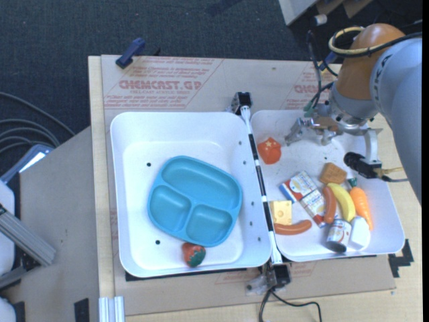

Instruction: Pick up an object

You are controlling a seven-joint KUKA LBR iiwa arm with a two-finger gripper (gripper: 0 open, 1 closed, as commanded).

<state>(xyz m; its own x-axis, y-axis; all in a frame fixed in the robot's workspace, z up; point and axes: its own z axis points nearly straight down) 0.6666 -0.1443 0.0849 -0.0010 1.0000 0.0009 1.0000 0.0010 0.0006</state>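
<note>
We see the gripper (314, 127), grasp state indiscernible, at two o'clock from a glossy red-orange tomato (269, 151).

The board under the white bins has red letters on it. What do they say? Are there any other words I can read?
"CHEMCAST GP": red print on the brown board behind the left bin; the smaller red lines under it are too blurred to read.
Red print on the board behind the right bin: too blurred.
Small carton and little can: labels too small to read.
</note>
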